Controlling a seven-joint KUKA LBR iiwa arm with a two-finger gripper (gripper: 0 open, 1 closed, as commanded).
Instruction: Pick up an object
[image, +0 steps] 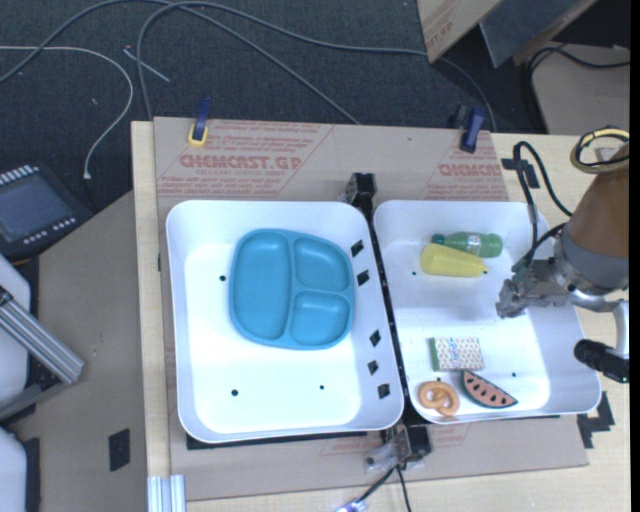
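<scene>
The right bin (520, 345) holds a green bottle (468, 243) with a yellow corn-like piece (452, 262) just below it at the far side. Near the front edge lie a patterned sponge block (458, 353), a pretzel (438, 397) and a watermelon slice (487, 391). My gripper (518, 296) hangs over the right part of this bin, right of the yellow piece and above the sponge block. Nothing shows between its fingers.
The left bin (200, 390) carries a blue divided plate (292, 288). Black clips line the divider (375, 300) between the bins. Cables (535, 185) run along the right bin's far corner, and the arm (605, 225) fills the right edge.
</scene>
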